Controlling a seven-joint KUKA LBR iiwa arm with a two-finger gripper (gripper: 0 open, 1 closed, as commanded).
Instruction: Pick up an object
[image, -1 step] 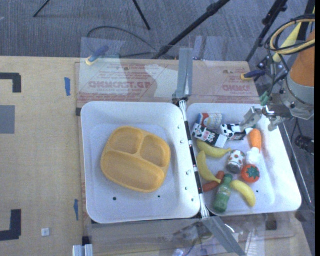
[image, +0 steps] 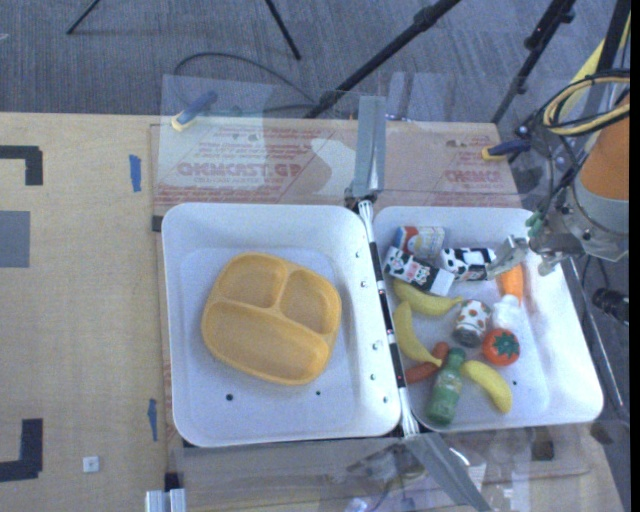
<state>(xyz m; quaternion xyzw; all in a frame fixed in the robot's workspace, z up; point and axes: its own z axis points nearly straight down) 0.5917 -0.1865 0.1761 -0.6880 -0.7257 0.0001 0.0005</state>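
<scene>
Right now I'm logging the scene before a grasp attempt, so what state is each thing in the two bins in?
Yellow three-compartment plastic tray: flat, right way up, alone in left bin.
Green plastic bottle: lying on its side, right bin.
Three yellow toy bananas: lying flat, right bin.
Red toy tomato: resting among the clutter.
Black-and-white cow-patterned box: lying flat.
End effector: above right bin's far right corner, finger state unclear.

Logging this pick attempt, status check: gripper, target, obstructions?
Gripper over right bin's far right corner, nothing seen held. Carrot just below it. Toys crowd the bin: bananas, tomato, green bottle.
</scene>
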